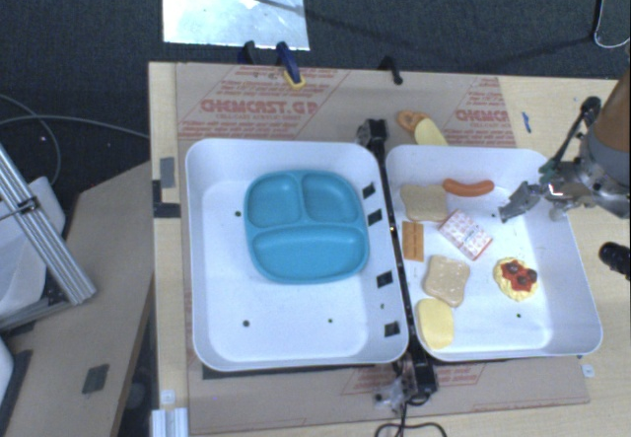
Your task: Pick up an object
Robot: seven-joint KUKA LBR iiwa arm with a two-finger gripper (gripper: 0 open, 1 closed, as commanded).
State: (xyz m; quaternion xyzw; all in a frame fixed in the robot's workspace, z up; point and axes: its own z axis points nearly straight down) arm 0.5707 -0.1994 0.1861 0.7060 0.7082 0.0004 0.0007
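Observation:
The right bin holds toy food: a red sausage, a pale bread slice, a red-and-white checked packet, a toast slice, a small yellow pizza with red topping, a yellow lump and an orange cracker by the left wall. My gripper hangs over the bin's right part, right of the sausage and above the pizza. Its fingers stand apart with nothing between them.
A blue divided plate lies in the left bin. Behind the right bin, on the cardboard, sit a yellow piece and a brown one. A black clip strip runs between the bins.

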